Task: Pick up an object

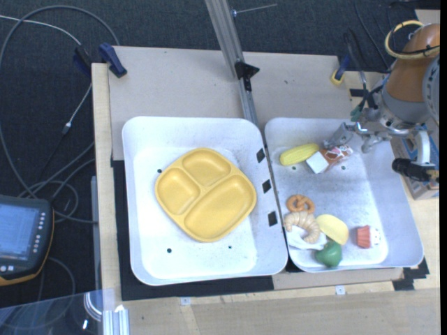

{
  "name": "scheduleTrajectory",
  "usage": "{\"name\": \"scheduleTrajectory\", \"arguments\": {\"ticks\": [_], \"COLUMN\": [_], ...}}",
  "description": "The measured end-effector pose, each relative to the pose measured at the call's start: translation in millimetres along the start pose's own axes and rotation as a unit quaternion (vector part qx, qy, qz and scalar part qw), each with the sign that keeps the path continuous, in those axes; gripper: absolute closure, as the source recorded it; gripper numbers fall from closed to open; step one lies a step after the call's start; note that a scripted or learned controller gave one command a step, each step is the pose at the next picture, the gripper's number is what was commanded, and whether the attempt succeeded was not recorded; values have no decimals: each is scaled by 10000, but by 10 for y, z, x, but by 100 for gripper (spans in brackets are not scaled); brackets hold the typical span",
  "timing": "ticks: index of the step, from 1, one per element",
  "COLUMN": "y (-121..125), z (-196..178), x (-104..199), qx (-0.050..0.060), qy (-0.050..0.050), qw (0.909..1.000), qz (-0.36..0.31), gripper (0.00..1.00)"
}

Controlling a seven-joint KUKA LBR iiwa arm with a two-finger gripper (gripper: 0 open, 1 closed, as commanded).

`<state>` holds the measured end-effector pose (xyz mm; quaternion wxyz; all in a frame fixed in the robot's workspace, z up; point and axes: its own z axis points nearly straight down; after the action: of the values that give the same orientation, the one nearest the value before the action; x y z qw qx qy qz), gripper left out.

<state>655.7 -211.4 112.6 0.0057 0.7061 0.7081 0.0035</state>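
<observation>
My gripper (347,137) hangs over the back of the right bin (391,194), with the arm's orange band at the frame's right edge. Just below and left of it lie a small red-and-white item (338,155), a white block (316,163) and a yellow banana-like piece (299,153). The gripper's tip is very close to the red-and-white item; whether they touch cannot be told. Toward the bin's front lie a pretzel (300,203), a croissant (302,222), a yellow lemon-like piece (333,228), a green item (328,255) and a red strawberry-like piece (364,236).
A yellow divided plate (204,194) lies in the left bin (140,187). A metal pole (230,40) slants down to the gap between the bins. Blue clamps (112,60) grip the bench's back edge. A teach pendant (21,232) lies at the far left.
</observation>
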Motion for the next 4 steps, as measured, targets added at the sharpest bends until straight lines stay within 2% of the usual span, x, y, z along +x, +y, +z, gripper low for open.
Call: {"name": "scheduleTrajectory", "arguments": {"ticks": [1,3,4], "y": [12,150,78], "z": [-112,-1292,-1257], "x": [-4,-16,524], "qx": [-17,19,70], "qy": [-4,1,29], "qw": [10000,10000,10000], "qz": [2,5,-15], "gripper": [100,100,100]}}
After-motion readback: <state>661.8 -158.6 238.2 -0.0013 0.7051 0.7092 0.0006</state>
